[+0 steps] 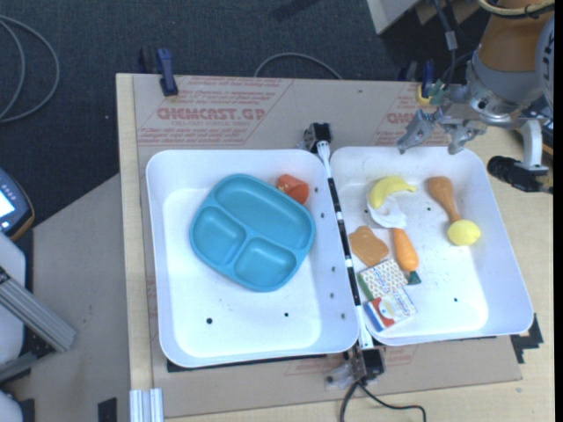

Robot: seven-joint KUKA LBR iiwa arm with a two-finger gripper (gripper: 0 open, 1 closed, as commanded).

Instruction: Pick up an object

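My gripper (434,138) hangs above the far rim of the right bin (501,275), open, with nothing between its fingers. Below it in that bin lie a yellow banana (388,188), a brown drumstick (442,195), a yellow lemon (464,232), an orange carrot (405,250), a tan bread piece (368,245) and a printed card packet (387,293). All of them lie nearer the camera than the gripper and apart from it.
The left bin (176,315) holds a blue divided plate (252,231) and a small red-orange object (293,187) at the plate's far edge. A black clip (317,134) sits where the two bins meet at the back. Cardboard surrounds both bins.
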